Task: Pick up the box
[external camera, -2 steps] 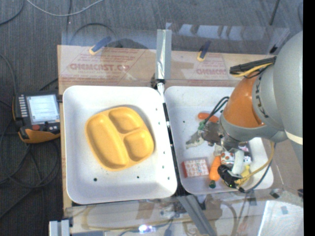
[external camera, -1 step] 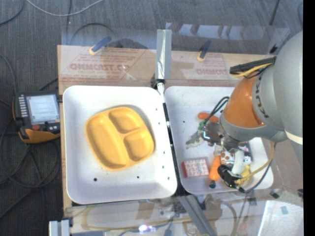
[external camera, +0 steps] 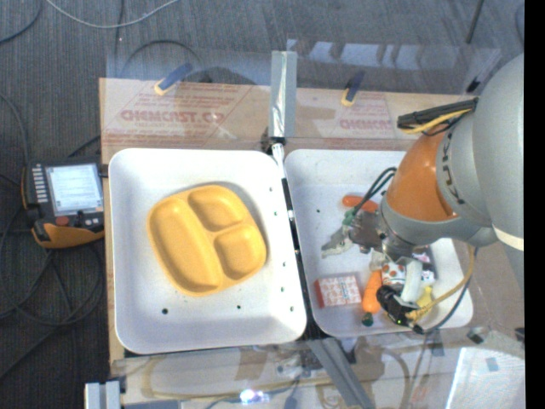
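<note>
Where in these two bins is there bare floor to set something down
Left bin: bare strips ring the yellow tray, widest along the near edge and left side. Right bin: the far-left part, above the small orange piece, is bare. Its near half is crowded: box, carrot and the arm overhead.

Grey carpet floor (external camera: 213, 15) strewn with black cables (external camera: 77, 11).

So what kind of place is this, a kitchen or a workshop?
Most likely a robot test lab, not a kitchen. A grey and orange arm reaches over two white bins on a bench, a handheld controller sits beside them, and loose cables trail over the carpet.
</note>
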Robot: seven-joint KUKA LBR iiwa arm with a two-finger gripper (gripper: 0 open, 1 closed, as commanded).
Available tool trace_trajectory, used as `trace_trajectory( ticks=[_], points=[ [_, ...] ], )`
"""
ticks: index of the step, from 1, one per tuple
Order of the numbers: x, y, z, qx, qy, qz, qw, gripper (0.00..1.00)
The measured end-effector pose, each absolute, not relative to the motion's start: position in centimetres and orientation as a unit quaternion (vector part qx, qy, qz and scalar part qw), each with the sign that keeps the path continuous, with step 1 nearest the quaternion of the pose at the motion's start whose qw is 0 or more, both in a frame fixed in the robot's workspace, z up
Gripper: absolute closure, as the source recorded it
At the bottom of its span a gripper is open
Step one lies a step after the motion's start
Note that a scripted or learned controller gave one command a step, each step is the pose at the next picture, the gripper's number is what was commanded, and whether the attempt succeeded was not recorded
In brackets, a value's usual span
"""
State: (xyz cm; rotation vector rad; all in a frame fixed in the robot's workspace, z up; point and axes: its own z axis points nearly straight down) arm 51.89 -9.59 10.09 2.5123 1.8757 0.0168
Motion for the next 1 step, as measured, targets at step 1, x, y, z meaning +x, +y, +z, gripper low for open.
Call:
trace_trajectory(
  ticks=[1],
  points=[
    [60.04,-11.05,9.05,0.827,0.562,0.0033,0.006,0.0]
  ],
)
